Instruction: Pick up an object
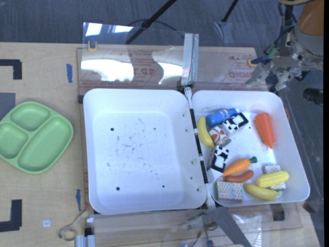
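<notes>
Since nothing is picked yet: toys sit heaped in the right bin (pixel 293 138), ready for grabbing.
Targets: orange carrot (pixel 264 128) by the bin's far right wall; corn (pixel 272 178) and banana (pixel 261 191) at its near right corner.
Left bin (pixel 103 112): bare.
Gripper (pixel 280 75): hovering beyond the right bin's far right corner, touching nothing; opening — cannot tell.

Grey carpet floor (pixel 51 9) beyond pale wood bench (pixel 41 199) — black tripod legs (pixel 169 4) across floor.
</notes>
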